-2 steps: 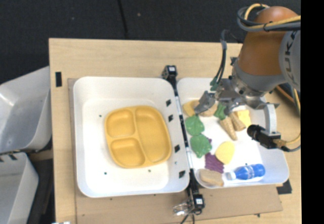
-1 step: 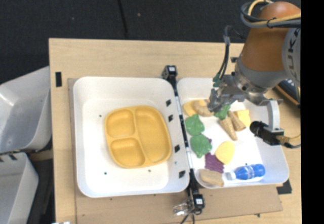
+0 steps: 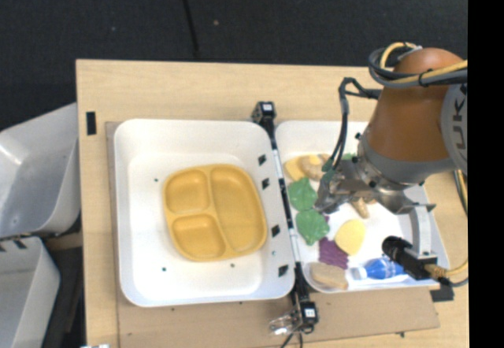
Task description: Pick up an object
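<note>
My gripper (image 3: pixel 335 195) hangs low over the right bin (image 3: pixel 315 134), under the orange wrist band, and its fingers are hidden among dark parts. Just left of it lie two green pieces, one (image 3: pixel 302 194) above the other (image 3: pixel 312 225). A pale yellow item (image 3: pixel 303 167) sits behind them. A yellow lemon-like piece (image 3: pixel 350 236) lies right of the lower green one, with a purple piece (image 3: pixel 333 255) and a tan oval item (image 3: pixel 328 277) in front. A blue-and-white object (image 3: pixel 378 269) rests at the bin's front right.
The left bin (image 3: pixel 134 275) holds a yellow divided tray (image 3: pixel 214 210). A ridge with black clips (image 3: pixel 277 189) separates the two bins. A black cable (image 3: pixel 344 122) loops down from the arm over the right bin. Grey equipment (image 3: pixel 31 173) stands off the bench's left edge.
</note>
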You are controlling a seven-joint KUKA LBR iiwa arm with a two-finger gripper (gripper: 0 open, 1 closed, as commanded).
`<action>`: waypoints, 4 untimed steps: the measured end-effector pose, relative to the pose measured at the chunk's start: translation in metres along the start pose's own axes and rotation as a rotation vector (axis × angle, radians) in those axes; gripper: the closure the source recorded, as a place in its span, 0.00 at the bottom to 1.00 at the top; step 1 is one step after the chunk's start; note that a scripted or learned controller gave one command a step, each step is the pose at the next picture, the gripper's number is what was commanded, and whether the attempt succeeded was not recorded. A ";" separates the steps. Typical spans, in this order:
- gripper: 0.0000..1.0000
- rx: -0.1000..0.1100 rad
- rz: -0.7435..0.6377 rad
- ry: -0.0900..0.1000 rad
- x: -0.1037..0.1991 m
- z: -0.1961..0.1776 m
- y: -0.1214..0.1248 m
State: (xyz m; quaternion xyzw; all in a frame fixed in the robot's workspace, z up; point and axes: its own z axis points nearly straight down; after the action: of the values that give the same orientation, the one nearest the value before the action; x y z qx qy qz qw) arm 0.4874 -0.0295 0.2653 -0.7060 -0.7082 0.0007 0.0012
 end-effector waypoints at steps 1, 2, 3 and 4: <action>1.00 -0.007 -0.008 0.002 0.080 -0.045 0.005; 1.00 0.000 0.013 -0.005 -0.021 -0.003 0.001; 1.00 0.001 0.004 -0.001 -0.011 0.032 0.002; 1.00 -0.008 -0.008 0.002 0.070 -0.020 0.003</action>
State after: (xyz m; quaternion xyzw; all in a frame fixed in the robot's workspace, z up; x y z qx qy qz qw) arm 0.4907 0.0401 0.2849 -0.7032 -0.7110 -0.0030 -0.0010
